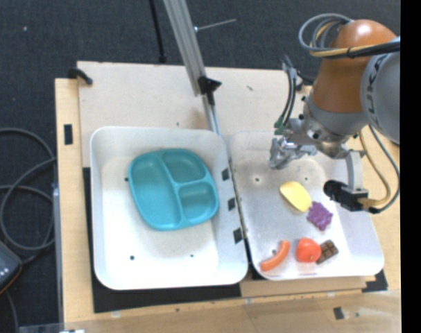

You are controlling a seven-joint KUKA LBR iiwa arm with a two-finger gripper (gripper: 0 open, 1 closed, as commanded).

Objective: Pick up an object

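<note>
In the right bin (255, 186) lie a yellow oval piece (295, 195), a purple lumpy piece (320, 216), a red round piece (306, 250), an orange curved piece (276, 255) and a small brown block (327, 251). My gripper (279, 157) hangs over the upper part of that bin, above and left of the yellow piece. I see nothing between its fingers.
The left bin (109, 255) holds a teal divided plate (174, 188). A metal pole (186, 37) rises from behind the bins near their junction. Cables (376, 179) loop by the arm at the right bin's far side. Bare bin floor lies left of the yellow piece.
</note>
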